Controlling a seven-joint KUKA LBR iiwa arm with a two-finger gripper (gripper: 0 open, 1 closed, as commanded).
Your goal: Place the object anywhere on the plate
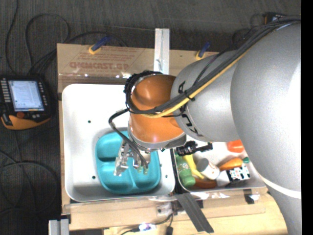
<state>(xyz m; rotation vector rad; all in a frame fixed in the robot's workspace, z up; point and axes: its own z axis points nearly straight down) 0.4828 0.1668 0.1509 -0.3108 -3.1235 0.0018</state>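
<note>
Two-finger metal gripper: hovering over teal sectioned plastic plate, finger state unclear | plate: lying in left white bin | assorted small objects: sitting in right white bin

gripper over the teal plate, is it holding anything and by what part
It cannot be told. The gripper hangs over the teal plate in the left bin, but nothing is clearly visible between its fingers.
</note>
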